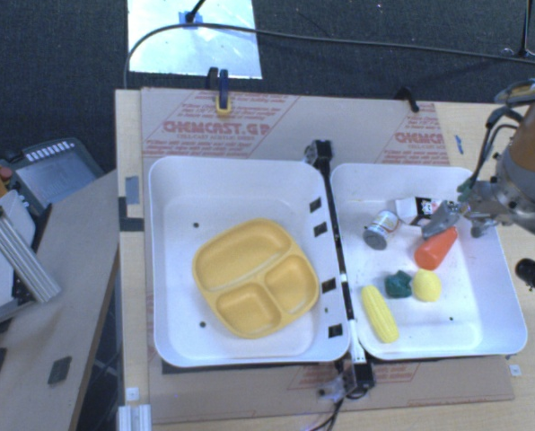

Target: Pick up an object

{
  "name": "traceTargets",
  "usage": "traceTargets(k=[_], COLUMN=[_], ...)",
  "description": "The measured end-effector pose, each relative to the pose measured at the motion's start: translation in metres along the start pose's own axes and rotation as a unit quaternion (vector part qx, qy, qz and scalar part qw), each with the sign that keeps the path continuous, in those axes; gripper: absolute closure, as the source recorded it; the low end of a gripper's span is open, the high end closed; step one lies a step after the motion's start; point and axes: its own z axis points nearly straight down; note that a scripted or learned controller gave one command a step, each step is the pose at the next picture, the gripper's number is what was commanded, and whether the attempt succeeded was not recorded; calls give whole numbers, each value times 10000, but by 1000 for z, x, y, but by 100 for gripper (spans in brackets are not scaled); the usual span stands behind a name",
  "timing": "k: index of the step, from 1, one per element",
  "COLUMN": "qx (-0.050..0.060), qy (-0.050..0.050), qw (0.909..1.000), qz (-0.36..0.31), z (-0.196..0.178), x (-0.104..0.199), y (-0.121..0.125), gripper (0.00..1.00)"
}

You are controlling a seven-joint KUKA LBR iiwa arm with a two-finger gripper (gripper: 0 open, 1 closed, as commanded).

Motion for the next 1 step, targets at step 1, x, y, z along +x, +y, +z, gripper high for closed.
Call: traceTargets(k=[1], qx=[-61], qy=[-11], qw=[10000], qz=[-15], z=[-7], x=[0], y=[3], gripper=[0])
